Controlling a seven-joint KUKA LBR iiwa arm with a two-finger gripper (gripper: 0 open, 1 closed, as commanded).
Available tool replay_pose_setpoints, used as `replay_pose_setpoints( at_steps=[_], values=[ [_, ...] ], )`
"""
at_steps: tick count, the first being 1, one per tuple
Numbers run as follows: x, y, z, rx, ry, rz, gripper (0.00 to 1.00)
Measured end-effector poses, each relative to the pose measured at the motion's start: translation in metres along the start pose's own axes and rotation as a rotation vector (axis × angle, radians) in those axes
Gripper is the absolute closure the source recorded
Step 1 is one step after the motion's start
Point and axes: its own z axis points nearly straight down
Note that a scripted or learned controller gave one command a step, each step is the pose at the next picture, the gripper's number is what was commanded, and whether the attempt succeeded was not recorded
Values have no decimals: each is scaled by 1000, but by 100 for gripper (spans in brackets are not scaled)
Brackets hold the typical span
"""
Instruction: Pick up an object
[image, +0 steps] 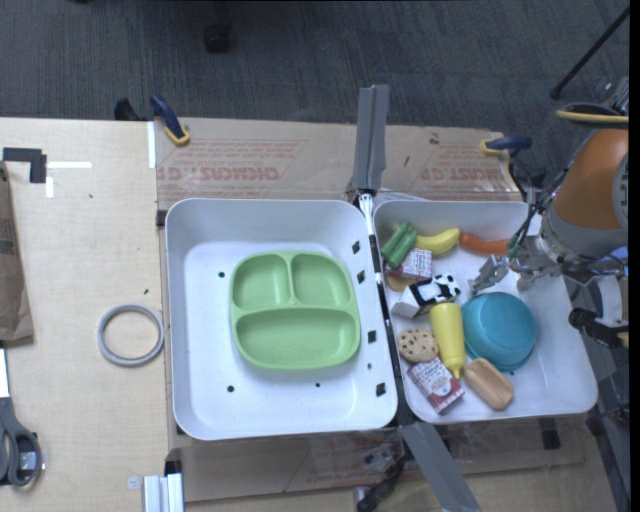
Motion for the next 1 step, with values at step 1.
replay_pose_setpoints(
  at_steps=[1],
  values=[
    [0, 0, 0, 0, 0, 0, 0]
  ],
)
